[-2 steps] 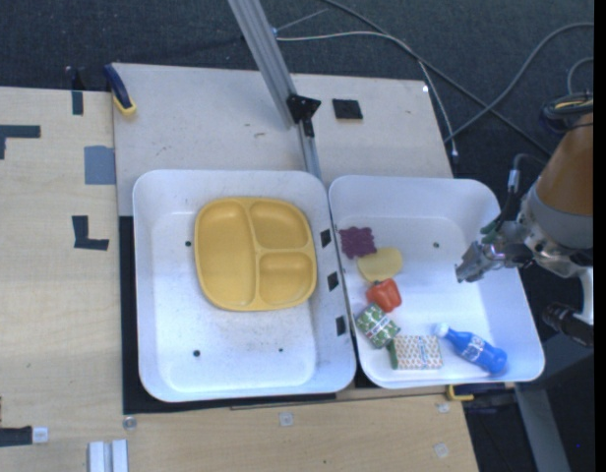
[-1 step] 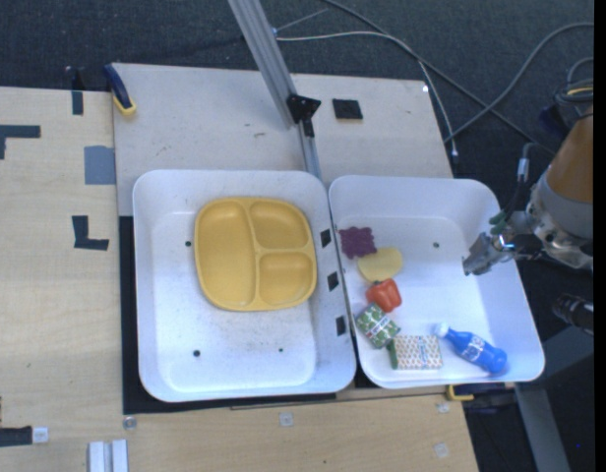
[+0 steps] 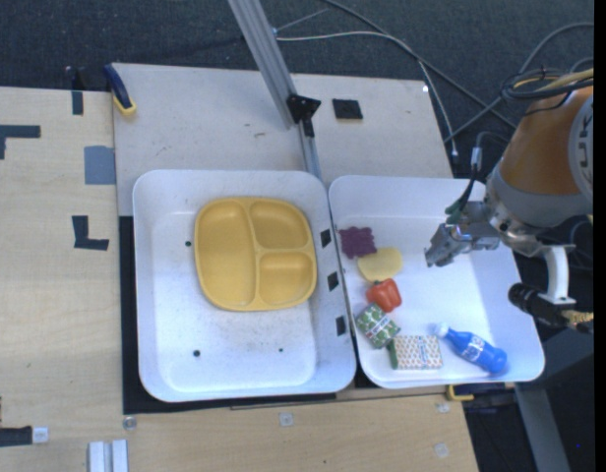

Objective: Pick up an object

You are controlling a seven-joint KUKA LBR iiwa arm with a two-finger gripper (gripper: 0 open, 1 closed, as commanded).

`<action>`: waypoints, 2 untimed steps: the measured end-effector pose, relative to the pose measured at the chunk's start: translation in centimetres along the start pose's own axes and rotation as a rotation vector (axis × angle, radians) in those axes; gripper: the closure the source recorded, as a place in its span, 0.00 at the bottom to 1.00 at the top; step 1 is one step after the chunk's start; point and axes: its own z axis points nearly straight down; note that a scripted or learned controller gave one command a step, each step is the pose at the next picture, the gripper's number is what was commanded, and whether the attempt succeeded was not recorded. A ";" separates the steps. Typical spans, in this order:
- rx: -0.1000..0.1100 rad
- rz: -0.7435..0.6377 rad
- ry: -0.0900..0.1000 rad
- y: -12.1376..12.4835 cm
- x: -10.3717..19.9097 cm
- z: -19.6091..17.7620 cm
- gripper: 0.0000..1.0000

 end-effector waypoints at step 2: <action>0.001 -0.001 0.001 3.0 11.1 -1.0 1.00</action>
